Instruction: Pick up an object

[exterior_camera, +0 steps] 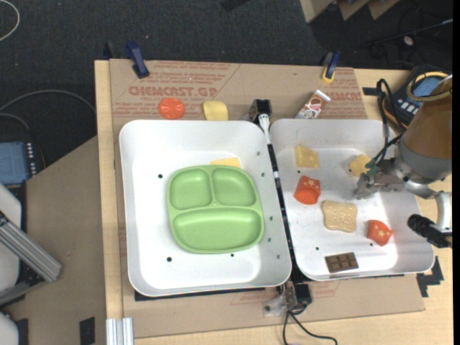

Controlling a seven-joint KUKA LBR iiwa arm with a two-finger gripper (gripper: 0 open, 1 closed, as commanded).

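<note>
Left bin (144,192): green divided plate (214,208), yellow piece (226,162) at its far edge. Right bin (402,254): cheese wedge (306,157), red cup (307,190), toast slice (339,215), strawberry (379,231), chocolate bar (341,262). Claw (364,187) low beside a yellow item (359,164).

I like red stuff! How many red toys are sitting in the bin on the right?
2. One red toy sits near the right bin's left side, below a yellow piece. The other red toy sits toward its right side, beside the toast. The arm might hide more.
</note>
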